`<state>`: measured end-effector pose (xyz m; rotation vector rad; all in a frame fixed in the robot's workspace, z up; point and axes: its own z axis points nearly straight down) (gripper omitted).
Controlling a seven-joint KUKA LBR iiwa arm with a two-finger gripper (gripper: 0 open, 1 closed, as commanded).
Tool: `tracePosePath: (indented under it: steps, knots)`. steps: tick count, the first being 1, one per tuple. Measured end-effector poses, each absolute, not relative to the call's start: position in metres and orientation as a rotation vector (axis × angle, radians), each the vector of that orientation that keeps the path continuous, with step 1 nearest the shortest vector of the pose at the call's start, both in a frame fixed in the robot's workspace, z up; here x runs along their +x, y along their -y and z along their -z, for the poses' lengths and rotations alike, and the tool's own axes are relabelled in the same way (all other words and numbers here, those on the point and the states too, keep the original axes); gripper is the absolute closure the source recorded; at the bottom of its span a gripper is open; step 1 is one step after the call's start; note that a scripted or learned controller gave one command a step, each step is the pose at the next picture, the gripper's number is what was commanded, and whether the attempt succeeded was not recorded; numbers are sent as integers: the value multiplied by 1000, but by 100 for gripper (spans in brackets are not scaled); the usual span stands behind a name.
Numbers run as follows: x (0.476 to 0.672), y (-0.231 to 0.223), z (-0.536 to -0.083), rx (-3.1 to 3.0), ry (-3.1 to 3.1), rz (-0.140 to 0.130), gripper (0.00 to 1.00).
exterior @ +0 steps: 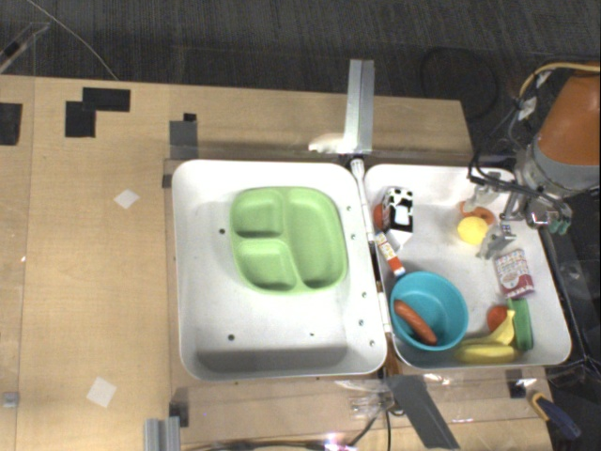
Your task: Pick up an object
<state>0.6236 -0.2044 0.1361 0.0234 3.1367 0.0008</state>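
The right bin (441,195) holds several small objects. A yellow round fruit (470,229) lies near its back right. A red and white packet (514,274) lies just right of it. My gripper (496,241) hangs low over the bin between the yellow fruit and the packet, close to both. The grey arm with its orange band (569,125) comes in from the upper right. A blue bowl (441,299) with a red sausage (415,320) in it sits at the front. A black and white toy (401,209) stands at the back left.
The left bin (202,280) holds a green divided plate (285,238). In the right bin a small red-capped bottle (389,255) lies by the left wall. A banana (486,351), a green piece (521,328) and a red piece (497,317) crowd the front right corner.
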Motion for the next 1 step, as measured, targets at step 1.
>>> tracePosePath:
  steps: [1]
  knots:
    - [617,205,-88,186,-3123,2,0]
